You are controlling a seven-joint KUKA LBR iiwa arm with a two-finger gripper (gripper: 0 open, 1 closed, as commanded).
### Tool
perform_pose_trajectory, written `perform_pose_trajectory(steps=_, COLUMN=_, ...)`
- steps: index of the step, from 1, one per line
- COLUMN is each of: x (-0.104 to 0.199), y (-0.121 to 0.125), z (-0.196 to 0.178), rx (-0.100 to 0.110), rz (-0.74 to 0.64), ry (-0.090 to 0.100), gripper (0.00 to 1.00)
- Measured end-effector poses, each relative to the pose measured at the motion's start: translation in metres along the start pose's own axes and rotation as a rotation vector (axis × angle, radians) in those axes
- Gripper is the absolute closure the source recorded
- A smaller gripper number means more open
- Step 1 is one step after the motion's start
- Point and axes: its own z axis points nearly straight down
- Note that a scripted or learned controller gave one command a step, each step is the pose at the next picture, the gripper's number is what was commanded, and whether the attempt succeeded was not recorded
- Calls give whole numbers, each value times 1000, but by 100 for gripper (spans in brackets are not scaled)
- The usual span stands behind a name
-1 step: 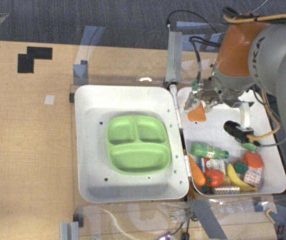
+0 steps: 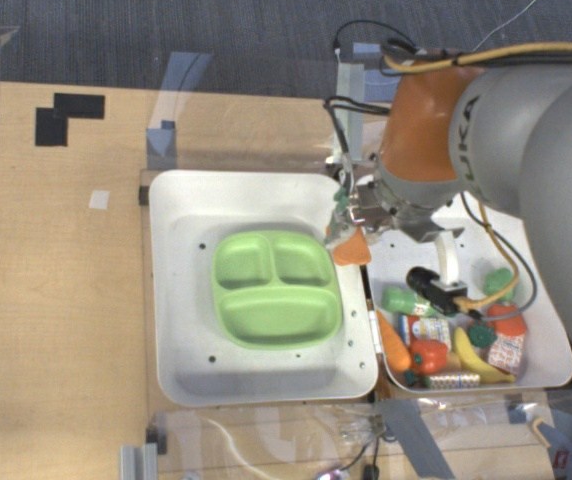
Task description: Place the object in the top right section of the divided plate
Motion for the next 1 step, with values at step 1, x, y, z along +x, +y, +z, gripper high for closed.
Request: perform_pose_trajectory(steps=1, x=0, y=0, z=0, rx=0, rz=1, ry=0, gripper=0)
